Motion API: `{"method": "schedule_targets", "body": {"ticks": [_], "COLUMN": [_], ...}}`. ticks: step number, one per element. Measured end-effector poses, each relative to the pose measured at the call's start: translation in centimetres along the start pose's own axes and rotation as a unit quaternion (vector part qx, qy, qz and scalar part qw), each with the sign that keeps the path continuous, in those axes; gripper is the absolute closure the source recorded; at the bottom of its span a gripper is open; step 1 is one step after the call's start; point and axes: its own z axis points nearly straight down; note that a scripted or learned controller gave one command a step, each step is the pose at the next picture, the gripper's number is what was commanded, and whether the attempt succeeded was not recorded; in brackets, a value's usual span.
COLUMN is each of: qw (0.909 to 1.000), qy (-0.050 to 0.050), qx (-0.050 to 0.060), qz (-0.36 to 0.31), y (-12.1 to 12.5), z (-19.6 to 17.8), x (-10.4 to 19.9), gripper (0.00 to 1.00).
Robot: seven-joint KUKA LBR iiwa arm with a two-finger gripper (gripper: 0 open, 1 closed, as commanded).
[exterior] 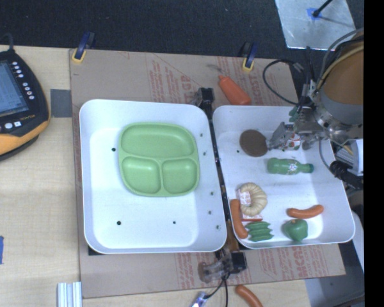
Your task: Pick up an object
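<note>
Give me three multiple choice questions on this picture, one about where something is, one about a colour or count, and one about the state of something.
1. Where is the plate?
A. left bin
B. right bin
C. on the bench outside the bins

2. What colour is the bottle?
A. red
B. green
C. blue

3. How does the bottle rest?
A. upright
B. lying on its side
C. held in the pincer

Answers:
1. A: it sits inside the left bin.
2. B: its body is green.
3. B: it lies flat in the right bin, below the pincer.

Plate (159,158) in left bin (99,229) (centred).
</note>
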Motion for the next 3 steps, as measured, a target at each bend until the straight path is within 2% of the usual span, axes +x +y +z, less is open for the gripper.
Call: {"method": "schedule_targets", "body": {"ticks": [1, 2, 3], "qw": [1.0, 1.0, 1.0], "qy": [-0.001, 0.0, -0.001], "qx": [-0.001, -0.001, -0.001], "qz": [0.001, 0.0, -0.001], "y": [3.6, -1.0, -1.0], "z": [7.0, 8.7, 7.6], "x": [-3.9, -1.4, -1.5], "gripper": [0.0, 0.0, 1.0]}}
